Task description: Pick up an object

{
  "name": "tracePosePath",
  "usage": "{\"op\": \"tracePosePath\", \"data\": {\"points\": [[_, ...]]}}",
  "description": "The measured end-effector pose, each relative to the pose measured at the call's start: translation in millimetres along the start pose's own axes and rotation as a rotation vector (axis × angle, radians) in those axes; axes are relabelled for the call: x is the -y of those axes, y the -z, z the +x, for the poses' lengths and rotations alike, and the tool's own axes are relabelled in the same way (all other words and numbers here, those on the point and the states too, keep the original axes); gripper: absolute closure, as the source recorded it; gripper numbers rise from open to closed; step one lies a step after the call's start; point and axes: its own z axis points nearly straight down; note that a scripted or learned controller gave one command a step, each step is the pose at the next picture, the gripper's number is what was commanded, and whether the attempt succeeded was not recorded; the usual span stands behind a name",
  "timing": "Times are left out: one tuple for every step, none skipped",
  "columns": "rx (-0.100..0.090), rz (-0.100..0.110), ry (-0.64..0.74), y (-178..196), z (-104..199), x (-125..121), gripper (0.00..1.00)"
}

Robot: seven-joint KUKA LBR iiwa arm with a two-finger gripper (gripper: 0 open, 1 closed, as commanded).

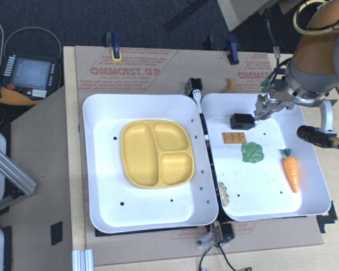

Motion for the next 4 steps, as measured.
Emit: {"op": "tracePosePath", "data": {"points": [[0.0, -0.001, 0.001, 49.2, 8.1, -6.3, 1.0], [-0.004, 0.01, 0.004, 32.6, 60.8, -12.7, 1.0], [-0.003, 0.004, 0.005, 23.8, 117.9, -35.5, 1.0], [-0.004, 0.003, 0.005, 25.9, 173.8, -54.9, 1.0]]}}
